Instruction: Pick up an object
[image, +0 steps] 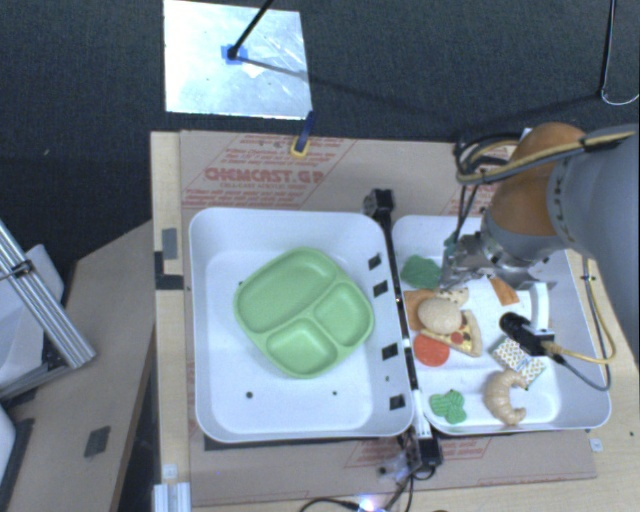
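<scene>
My gripper (454, 283) reaches down into the right bin (572, 385), near its upper left. Its tip hangs just above a tan round bun (437, 315), with a dark green leaf piece (421, 270) to its left. Against the bun lie a pizza slice (464, 339) and a red tomato slice (431, 351). An orange piece (504, 292) lies to the right of the gripper. A croissant (505, 396), a checkered packet (520, 360) and a green lettuce piece (447, 405) rest near the bin's front. The grey arm hides the bin's back right.
The left bin (222, 262) holds a light green divided plate (303, 312). A black-clipped divider (392, 300) runs between the two bins. A shiny sheet (238, 60) lies on the dark floor behind the bench.
</scene>
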